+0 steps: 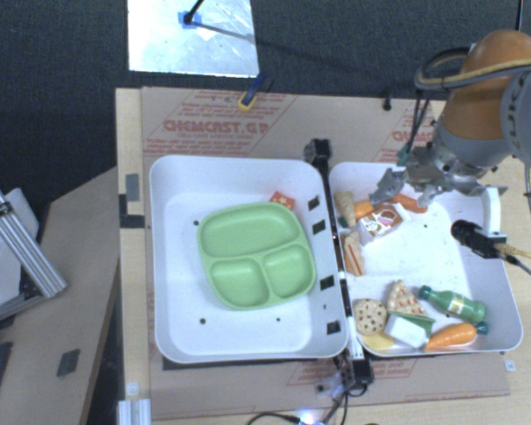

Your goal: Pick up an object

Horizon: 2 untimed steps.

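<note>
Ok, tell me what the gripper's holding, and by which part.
Cannot be told. The gripper hangs over the toy food at the back of the right bin, by the small carton, with no object visibly between its fingers.

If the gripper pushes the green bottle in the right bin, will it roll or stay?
The green bottle lies on its side and looks round, so it probably rolls. It touches the carrot, which may stop it. It seems a light toy.

Robotics lab, industrial arm (491,78) over white bins (173,237), toy food, board-covered bench (212,118)

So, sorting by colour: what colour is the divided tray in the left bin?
Light green, seen clearly in the camera view: the divided tray.
</note>
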Each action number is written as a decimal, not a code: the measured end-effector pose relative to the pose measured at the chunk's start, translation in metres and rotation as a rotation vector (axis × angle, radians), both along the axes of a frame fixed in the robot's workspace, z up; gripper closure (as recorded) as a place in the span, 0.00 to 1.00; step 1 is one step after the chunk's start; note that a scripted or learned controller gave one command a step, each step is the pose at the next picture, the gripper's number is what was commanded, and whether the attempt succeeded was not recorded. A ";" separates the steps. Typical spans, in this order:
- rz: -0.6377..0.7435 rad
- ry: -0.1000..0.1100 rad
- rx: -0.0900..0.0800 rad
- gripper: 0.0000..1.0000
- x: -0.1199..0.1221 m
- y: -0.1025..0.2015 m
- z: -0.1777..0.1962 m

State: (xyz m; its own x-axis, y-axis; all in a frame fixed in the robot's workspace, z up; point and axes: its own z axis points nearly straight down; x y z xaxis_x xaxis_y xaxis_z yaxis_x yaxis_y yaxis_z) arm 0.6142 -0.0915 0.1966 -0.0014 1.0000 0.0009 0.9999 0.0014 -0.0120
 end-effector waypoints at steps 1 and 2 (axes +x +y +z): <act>0.002 -0.013 -0.001 0.00 0.003 0.000 0.008; 0.000 -0.009 0.000 0.00 0.000 0.000 -0.055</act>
